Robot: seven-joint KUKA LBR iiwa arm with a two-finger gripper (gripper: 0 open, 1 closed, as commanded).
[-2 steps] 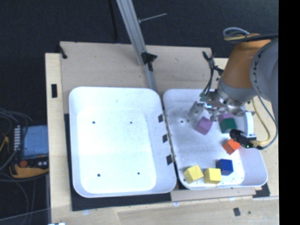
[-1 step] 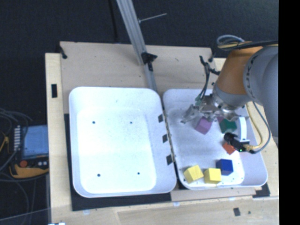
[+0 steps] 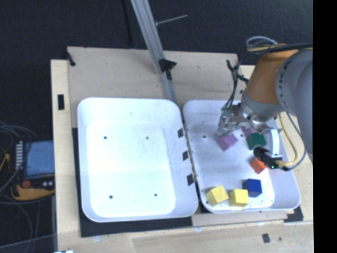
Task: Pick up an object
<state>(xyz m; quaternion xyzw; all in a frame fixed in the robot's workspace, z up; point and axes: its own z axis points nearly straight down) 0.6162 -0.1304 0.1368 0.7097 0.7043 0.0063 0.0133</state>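
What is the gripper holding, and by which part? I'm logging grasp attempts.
Cannot be told: the gripper sits right above the purple block, but its grip isn't visible.

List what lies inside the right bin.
In the right bin: purple block below the gripper, green block, orange block, blue block, two yellow blocks. The arm covers its far right part.

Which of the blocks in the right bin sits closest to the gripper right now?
The purple block, just below the gripper. The green, orange, blue and two yellow ones lie farther off.
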